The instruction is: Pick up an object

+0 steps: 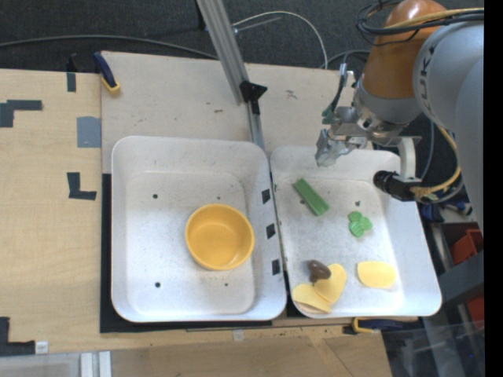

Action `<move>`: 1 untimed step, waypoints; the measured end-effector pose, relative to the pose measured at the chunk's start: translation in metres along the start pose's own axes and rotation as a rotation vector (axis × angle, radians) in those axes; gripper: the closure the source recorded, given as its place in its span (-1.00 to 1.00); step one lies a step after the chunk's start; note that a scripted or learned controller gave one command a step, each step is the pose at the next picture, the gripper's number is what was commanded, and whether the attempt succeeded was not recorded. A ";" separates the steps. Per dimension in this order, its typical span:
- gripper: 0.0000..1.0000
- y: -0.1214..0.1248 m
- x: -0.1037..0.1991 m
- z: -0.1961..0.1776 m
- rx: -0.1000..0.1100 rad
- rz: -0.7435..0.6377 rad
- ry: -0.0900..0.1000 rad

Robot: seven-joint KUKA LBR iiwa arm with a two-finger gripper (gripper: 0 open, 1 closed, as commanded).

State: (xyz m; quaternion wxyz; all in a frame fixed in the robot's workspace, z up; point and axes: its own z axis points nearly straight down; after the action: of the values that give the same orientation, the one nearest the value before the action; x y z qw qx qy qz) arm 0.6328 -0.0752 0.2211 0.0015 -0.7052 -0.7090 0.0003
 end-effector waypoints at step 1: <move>1.00 -0.015 0.044 0.002 0.000 0.000 0.000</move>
State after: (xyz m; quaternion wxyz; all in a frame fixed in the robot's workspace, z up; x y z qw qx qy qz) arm 0.6176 -0.0316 0.2191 0.0016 -0.7053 -0.7089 0.0006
